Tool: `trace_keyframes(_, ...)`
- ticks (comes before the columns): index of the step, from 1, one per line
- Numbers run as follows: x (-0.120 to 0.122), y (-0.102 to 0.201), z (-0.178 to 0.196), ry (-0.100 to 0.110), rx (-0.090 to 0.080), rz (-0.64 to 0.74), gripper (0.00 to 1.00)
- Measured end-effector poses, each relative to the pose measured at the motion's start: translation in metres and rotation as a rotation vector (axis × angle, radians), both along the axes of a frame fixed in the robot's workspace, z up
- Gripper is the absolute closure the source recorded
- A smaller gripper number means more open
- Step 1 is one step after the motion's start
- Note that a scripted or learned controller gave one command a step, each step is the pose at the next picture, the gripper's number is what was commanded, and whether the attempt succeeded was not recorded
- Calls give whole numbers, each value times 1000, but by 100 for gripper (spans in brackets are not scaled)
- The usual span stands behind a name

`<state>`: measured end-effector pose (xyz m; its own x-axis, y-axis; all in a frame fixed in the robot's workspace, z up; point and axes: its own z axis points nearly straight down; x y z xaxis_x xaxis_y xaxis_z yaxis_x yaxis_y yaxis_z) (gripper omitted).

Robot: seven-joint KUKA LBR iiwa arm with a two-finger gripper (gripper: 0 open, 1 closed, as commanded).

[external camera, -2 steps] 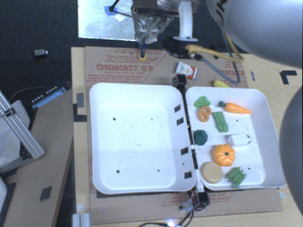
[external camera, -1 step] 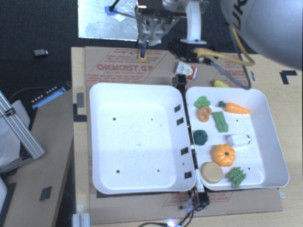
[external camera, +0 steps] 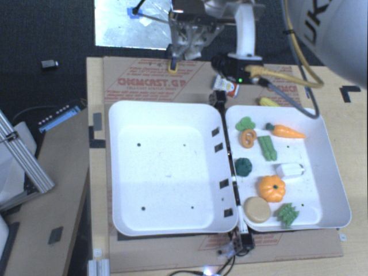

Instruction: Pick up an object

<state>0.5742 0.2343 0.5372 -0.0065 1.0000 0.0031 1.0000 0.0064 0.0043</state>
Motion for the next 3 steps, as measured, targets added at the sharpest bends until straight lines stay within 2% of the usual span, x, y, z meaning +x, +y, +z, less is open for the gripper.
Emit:
trace_keyframes(1, -53, -1, -79, 13, -5, 0, 100)
trace_keyframes(2, -86, 0, 3, -4, 3, 0, 100)
trace_keyframes(3, -88, 0, -81, 10, -6, -5, 100)
